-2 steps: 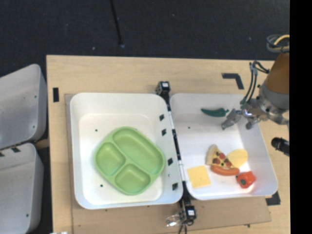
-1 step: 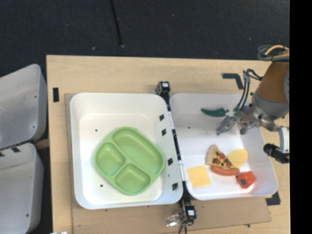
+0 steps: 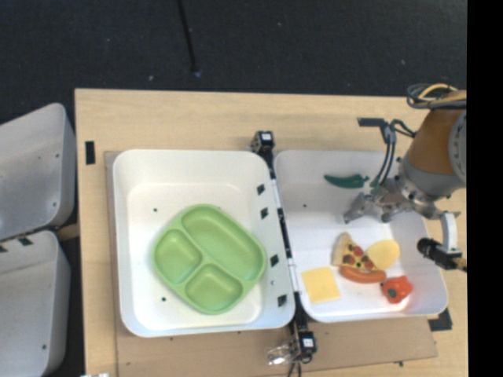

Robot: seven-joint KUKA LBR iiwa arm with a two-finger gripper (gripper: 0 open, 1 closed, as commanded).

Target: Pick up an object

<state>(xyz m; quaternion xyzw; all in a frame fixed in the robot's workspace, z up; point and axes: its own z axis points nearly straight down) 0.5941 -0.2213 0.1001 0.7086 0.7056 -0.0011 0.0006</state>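
Gripper [image 3: 368,208] hangs low in the right bin [image 3: 314,210], finger spread can't be told. Pizza slice [image 3: 351,255], sausage [image 3: 363,274], yellow chip [image 3: 384,252], cheese square [image 3: 321,284], red pepper [image 3: 398,289] cluster just below it. Green pepper [image 3: 346,181] near back wall. Green plate [image 3: 208,258] in left bin [image 3: 134,210].

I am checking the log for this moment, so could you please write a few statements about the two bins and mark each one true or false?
1. The green divided plate lies in the left bin. True.
2. The pizza slice lies in the left bin. False: it lies in the right bin, beside the yellow square slice.
3. The hand is over the right bin. True.
4. The dark green pepper sits on the divided plate. False: it lies near the far edge of the right bin.
5. The red piece lies near the right bin's near right corner. True.
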